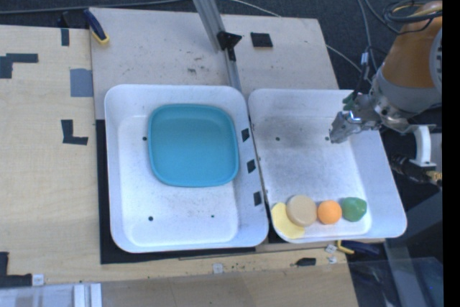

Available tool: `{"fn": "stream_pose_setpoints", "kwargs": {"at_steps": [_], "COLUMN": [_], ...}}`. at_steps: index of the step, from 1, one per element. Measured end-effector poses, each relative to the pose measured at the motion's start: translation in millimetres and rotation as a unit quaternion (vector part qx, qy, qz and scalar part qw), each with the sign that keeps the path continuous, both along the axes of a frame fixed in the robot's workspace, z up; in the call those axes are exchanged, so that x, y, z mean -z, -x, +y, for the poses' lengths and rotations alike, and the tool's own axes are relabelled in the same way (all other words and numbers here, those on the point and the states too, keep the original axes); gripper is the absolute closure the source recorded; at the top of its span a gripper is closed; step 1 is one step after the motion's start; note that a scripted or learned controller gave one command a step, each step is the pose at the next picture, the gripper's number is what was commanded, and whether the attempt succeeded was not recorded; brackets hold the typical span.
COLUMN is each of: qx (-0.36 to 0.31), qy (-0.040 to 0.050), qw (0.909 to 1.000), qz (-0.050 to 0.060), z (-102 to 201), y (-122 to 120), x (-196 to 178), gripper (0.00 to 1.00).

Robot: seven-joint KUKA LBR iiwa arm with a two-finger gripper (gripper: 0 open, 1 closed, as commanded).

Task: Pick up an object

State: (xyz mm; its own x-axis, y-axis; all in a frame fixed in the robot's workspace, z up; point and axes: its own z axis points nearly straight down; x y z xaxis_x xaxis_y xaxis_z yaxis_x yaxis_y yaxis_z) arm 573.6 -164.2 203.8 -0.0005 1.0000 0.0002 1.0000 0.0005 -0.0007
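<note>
- Right now the gripper point(336, 134) hangs over the upper right part of the right bin point(309, 118), well apart from the things that could be picked up; whether it is released or clenched cannot be told from this view, and nothing shows between its tips.
- Four small things lie in a row along the near edge of that bin: a flat yellow piece point(282, 223), a tan disc point(301, 211) resting partly on it, an orange ball point(329, 213) and a green lump point(353, 208).
- Probably the ball is the easiest choice. It is round and stands clear enough on top, though it sits just beside the disc and the green lump.
- To do it well, the arm should travel toward the near edge, stop straight above the ball, and come down with the tips set across the row, so they do not push the neighbours.
- The bin wall is close, so a tip could catch on it.
- The left bin point(122, 154) holds a blue tray point(192, 144), smooth and shallow.
</note>
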Motion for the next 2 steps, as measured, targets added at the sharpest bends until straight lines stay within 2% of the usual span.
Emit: {"fn": "stream_pose_setpoints", "kwargs": {"at_steps": [2], "qx": [-0.002], "qy": [-0.0005], "qw": [1.0], "qz": [-0.001], "z": [102.6], "y": [5.4], "x": [-23.0], "gripper": [1.0]}}
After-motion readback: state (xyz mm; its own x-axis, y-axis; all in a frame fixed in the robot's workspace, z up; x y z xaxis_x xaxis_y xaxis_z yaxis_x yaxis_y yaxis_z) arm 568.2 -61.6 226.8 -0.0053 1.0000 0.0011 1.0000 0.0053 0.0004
